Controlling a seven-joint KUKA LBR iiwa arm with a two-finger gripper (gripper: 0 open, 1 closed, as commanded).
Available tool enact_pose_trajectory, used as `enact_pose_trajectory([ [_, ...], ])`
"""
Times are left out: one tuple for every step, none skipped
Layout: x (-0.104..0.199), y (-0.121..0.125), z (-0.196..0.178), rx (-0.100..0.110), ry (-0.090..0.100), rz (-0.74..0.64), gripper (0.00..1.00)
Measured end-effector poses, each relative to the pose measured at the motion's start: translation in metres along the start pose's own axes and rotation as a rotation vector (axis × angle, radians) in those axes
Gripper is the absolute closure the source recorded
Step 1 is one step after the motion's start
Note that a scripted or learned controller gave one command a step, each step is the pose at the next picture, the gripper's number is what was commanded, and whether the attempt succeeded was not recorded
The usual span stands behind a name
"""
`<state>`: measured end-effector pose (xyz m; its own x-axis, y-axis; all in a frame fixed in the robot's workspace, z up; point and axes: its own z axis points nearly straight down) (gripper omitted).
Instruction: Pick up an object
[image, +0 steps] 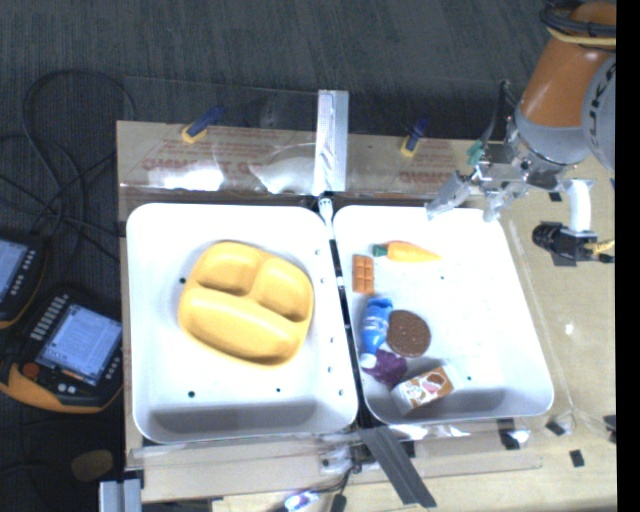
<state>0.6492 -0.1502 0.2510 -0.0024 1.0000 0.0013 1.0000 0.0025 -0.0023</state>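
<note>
Fingers of our gripper (470, 192) look spread apart, with nothing between them, up by the far right corner of the right bin (520, 290). We should come down straight over one toy and close slowly. The carrot (407, 252) lies alone and near, so it looks easiest. The blue bottle (375, 325), brown disc (408, 333) and small carton (424, 389) crowd together. A yellow bun toy (245, 300) sits in the left bin (150, 330). Cables and a handset (70, 345) lie on dark carpet.
</note>
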Motion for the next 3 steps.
enact_pose_trajectory([
  [0.045,0.02,-0.034,0.0,-0.006,-0.107,0.0],
  [0.071,-0.03,-0.12,-0.001,-0.006,-0.258,0.0],
  [0.077,0.004,-0.049,-0.001,-0.003,-0.55,0.0],
])
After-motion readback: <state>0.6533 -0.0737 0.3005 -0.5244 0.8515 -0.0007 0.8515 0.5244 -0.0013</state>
